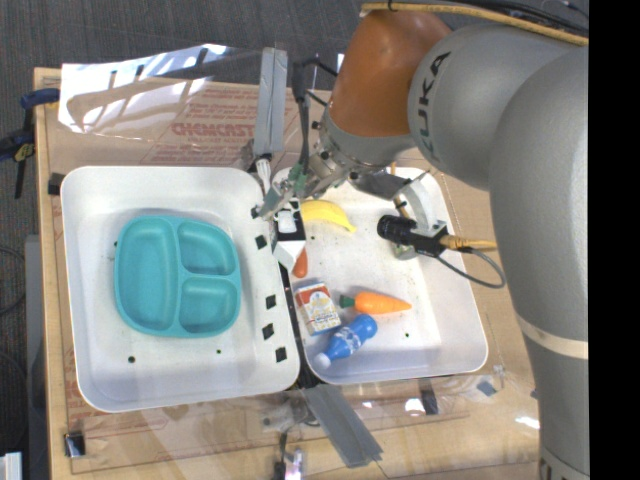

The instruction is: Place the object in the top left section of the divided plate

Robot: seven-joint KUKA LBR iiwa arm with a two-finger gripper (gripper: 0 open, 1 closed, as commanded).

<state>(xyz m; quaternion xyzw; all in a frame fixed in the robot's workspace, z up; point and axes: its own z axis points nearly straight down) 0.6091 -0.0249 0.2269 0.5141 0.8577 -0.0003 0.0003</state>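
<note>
Fingers [284, 204] first: they're down low at the far-left corner of the right-hand shallow white bin [455, 313], right against the wall it shares with the left-hand shallow white bin [85, 218]. Honestly can't tell how wide they are from this angle. My own wrist and a mess of cables sit over them, and nothing is visibly between them, so I'm not claiming a grab.

The task doesn't say which object, so my guess is the small yellow plastic banana [331, 215], since it's the closest. It lies just beside the fingers, on the side away from the left bin, long axis running roughly across the bin with the curve bowing upward in the view. The other candidates are farther toward the near edge:
- a little orange wedge-shaped piece [300, 261]
- a small white and red carton [318, 306]
- an orange plastic carrot [384, 303]
- a blue plastic bottle [347, 339]

The teal divided plastic plate [130, 268] is in the middle of the left bin, well apart from all of that, over the shared wall. It has one long section and two smaller ones.

So the coming move, as I see it: a short shift sideways onto the banana, closing across its narrow width, then lift and carry over that wall. Risk is clipping the wall, or the banana rolling.
</note>
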